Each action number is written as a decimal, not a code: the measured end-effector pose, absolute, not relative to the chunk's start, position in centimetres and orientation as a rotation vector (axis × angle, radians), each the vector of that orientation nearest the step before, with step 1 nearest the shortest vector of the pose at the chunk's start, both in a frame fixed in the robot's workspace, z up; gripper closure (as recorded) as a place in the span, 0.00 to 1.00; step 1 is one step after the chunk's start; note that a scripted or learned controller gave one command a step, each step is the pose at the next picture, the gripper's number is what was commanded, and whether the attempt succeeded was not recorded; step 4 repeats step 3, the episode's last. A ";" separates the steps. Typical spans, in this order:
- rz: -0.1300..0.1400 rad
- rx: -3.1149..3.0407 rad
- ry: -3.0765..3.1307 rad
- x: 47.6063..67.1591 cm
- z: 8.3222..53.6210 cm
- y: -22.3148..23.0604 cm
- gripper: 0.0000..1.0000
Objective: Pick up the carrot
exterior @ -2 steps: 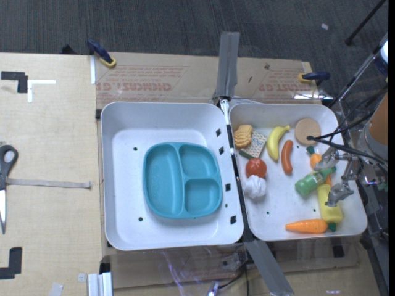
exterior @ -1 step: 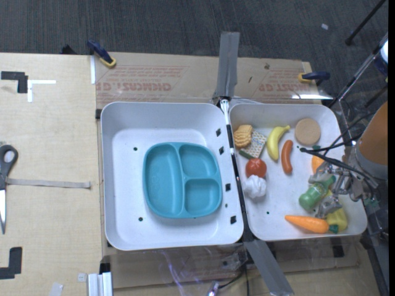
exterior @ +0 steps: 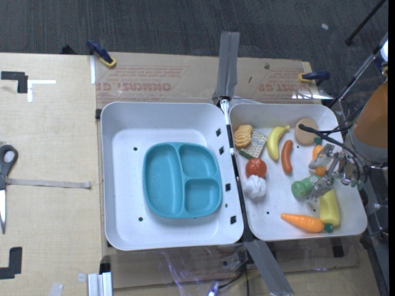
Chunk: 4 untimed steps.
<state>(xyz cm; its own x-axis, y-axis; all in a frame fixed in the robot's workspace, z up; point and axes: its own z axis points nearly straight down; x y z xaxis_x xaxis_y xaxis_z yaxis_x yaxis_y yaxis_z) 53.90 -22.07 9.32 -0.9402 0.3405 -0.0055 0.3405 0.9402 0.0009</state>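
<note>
Camera view: carrot (exterior: 302, 222) lying flat near front edge of right bin (exterior: 271, 227), tip pointing left, thick end touching or just beside yellow corn cob (exterior: 329, 208). Gripper (exterior: 326, 176) hovering above right side of that bin, over green vegetable (exterior: 302, 188); jaw state impossible to tell amid clutter, nothing visibly held.

Risks, as judged: descent here likely to meet green vegetable or corn instead of carrot; crowding at thick end liable to deflect one finger; low, rounded carrot prone to roll or slip toward bin wall.
</note>
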 end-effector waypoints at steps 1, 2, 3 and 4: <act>-0.003 0.537 3.085 54.1 10.3 -22.1 1.00; -0.001 -0.046 3.136 53.2 9.3 -21.5 1.00; -0.003 -0.046 3.130 53.5 10.4 -21.5 1.00; -0.003 -0.046 3.130 53.5 10.4 -21.5 1.00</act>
